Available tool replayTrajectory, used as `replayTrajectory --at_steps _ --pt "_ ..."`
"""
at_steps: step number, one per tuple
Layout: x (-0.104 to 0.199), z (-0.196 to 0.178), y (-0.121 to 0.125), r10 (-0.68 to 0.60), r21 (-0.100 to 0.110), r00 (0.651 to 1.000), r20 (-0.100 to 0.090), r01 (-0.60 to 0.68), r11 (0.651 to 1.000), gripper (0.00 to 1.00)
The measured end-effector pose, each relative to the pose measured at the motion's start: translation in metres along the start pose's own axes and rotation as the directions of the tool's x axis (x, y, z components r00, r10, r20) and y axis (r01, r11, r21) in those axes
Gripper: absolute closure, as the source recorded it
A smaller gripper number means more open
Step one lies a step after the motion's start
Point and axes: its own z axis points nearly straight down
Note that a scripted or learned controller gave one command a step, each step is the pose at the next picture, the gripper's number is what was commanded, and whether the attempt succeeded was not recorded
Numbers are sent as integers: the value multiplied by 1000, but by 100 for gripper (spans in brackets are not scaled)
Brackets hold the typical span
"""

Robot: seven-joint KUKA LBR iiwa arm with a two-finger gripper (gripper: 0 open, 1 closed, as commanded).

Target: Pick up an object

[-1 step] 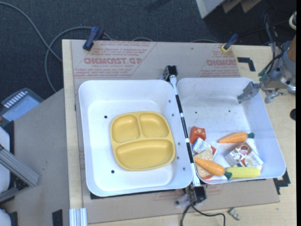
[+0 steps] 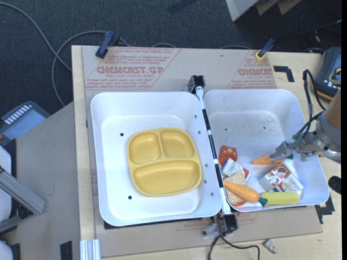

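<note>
The right bin [image 2: 255, 108] holds several small items along its near side. A small orange carrot [image 2: 262, 160] lies just left of my gripper [image 2: 286, 150], which hangs low over the bin's right part and seems to touch the carrot's right end. A red piece [image 2: 226, 152] and a white packet [image 2: 234, 169] lie beside the bin's left wall. A bigger carrot [image 2: 242, 190] and a yellow corn cob [image 2: 280, 199] rest near the front rim. A printed snack packet [image 2: 281, 179] sits just below the gripper.
The left bin [image 2: 108, 145] holds a yellow divided plate [image 2: 163, 161]. A black divider rail [image 2: 206, 134] runs between the bins. Cables and the grey arm [image 2: 331, 126] crowd the right edge. The far half of the right bin is bare white floor.
</note>
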Motion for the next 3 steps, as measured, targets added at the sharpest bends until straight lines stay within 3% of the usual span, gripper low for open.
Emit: replayTrajectory --at_steps 1,2,3 --pt "27 61 27 -2 0 1000 -1 2 1000 0" --pt "27 51 28 -2 -3 1000 0 2 1000 100" --pt "44 -3 -21 -1 0 1000 -1 1 1000 100"
